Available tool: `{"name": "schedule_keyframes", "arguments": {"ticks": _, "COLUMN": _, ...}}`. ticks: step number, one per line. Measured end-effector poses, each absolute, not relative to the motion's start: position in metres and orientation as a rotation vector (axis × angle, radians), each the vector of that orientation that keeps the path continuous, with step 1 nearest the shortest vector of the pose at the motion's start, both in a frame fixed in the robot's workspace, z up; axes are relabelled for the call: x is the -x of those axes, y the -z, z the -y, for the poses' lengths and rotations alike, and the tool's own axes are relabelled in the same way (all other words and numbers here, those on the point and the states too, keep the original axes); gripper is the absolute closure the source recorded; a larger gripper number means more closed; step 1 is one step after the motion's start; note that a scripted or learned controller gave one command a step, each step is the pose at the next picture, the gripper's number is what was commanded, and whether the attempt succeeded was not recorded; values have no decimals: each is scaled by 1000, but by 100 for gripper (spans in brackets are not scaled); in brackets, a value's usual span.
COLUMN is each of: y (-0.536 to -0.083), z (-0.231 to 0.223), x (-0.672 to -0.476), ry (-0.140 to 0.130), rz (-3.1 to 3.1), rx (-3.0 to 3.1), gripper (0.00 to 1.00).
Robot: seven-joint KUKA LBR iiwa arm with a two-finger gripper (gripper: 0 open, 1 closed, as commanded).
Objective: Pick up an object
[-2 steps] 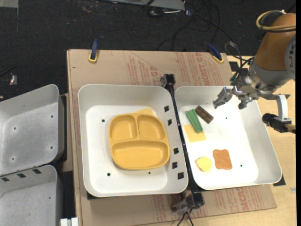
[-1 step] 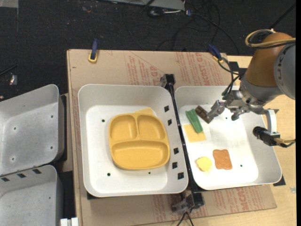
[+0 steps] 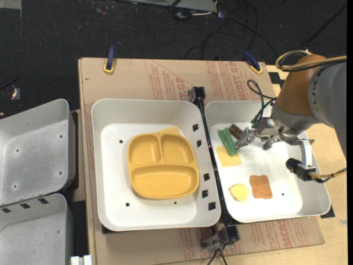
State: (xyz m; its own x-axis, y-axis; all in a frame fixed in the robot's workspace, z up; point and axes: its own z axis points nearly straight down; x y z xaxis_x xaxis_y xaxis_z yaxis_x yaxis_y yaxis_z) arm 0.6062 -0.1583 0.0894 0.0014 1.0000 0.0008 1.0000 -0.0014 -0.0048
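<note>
Against the right bin's (image 3: 314,206) left wall, my fingers (image 3: 244,139) reach leftward from my bent wrist and pinch the green block (image 3: 226,141), bare floor open behind me.

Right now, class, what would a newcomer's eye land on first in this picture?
Probably the yellow divided tray filling the left bin. Next, the grey arm with its orange band reaching in from the right, its hand low over the green block in the right bin.
</note>
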Motion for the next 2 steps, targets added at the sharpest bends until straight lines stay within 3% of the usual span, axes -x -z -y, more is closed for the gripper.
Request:
{"name": "schedule_keyframes", "arguments": {"ticks": 1, "y": -104, "z": 159, "x": -608, "ry": 1, "rz": 2221, "rx": 2225, "gripper": 100}}
{"name": "schedule_keyframes", "arguments": {"ticks": 2, "y": -158, "z": 163, "x": -600, "ry": 3, "rz": 2222, "rx": 2228, "gripper": 100}}
